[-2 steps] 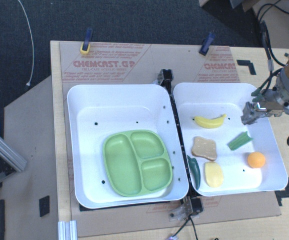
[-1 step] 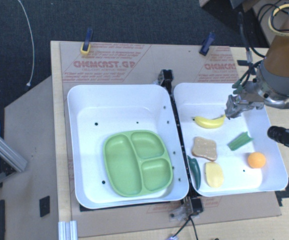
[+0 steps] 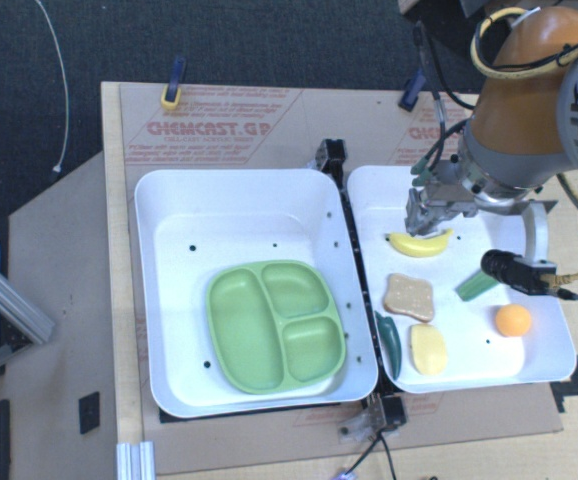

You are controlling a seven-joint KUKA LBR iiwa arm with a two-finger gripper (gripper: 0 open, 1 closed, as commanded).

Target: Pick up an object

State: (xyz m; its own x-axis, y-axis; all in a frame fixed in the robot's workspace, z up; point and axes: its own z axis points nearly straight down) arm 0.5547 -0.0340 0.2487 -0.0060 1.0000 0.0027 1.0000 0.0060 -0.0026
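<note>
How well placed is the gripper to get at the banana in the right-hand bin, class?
Probably well placed: the gripper hangs right over the banana in the right bin, with nothing lying between them. The slice of bread lies apart, nearer the camera.

place: robotics lab | evidence: KUKA arm (image 3: 529,88); white bins (image 3: 169,268) on cardboard-covered bench (image 3: 219,118); loose cables (image 3: 29,28)

- Two white bins (image 3: 159,208)
- One green divided plate (image 3: 274,324)
- One banana (image 3: 419,244)
- One bread slice (image 3: 409,297)
- One yellow block (image 3: 428,349)
- One orange (image 3: 512,321)
- One green pepper (image 3: 389,343)
- One green block (image 3: 475,286)
- One gripper (image 3: 428,220)
</note>
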